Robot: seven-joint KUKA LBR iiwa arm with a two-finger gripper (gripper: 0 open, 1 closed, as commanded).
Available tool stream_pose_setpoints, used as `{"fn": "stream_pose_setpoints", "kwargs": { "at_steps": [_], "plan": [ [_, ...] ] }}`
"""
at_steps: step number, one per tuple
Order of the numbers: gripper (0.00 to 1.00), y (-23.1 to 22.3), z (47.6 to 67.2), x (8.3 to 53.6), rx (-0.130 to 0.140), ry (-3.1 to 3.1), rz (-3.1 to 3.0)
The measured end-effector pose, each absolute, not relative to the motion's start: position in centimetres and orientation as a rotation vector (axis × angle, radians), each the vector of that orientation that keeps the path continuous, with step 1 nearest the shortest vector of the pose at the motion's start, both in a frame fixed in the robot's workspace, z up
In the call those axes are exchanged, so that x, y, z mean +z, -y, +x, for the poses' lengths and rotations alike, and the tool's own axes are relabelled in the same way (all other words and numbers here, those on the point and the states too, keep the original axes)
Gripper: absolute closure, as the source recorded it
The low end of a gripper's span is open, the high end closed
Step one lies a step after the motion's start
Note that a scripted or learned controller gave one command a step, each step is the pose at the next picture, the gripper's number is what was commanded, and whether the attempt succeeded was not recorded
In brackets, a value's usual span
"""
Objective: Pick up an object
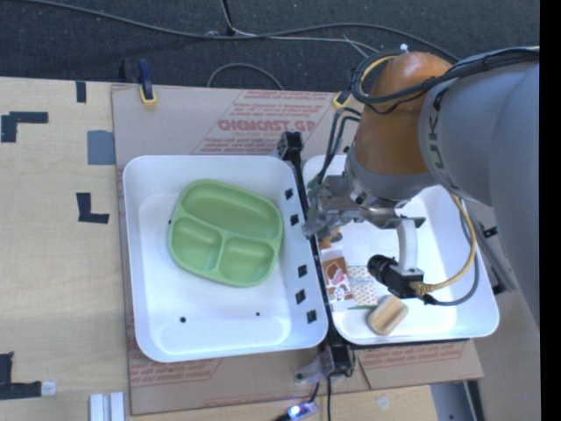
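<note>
Hovering low in the right bin (456,323), claw (326,226) near the divider; we can't tell its state. Card (337,279) lies flat just below it, bread roll (387,314) nearby. We'd guess the roll: light, soft, grab across its middle.

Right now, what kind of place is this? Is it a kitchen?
Probably not a kitchen: it looks like a robot lab bench. A big grey arm reaches over two white bins, cables trail across the dark floor, and a green plate sits there for practice.
</note>
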State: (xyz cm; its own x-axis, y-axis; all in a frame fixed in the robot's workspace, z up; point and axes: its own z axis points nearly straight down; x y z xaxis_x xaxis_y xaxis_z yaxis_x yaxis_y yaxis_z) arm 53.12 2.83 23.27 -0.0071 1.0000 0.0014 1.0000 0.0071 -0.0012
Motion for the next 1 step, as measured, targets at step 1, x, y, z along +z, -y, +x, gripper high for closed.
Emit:
{"fn": "stream_pose_setpoints", "kwargs": {
  "at_steps": [1],
  "plan": [
    [1.00, -8.48, 52.70, 22.61, 0.003, 2.227, -2.212]
  ]
}}
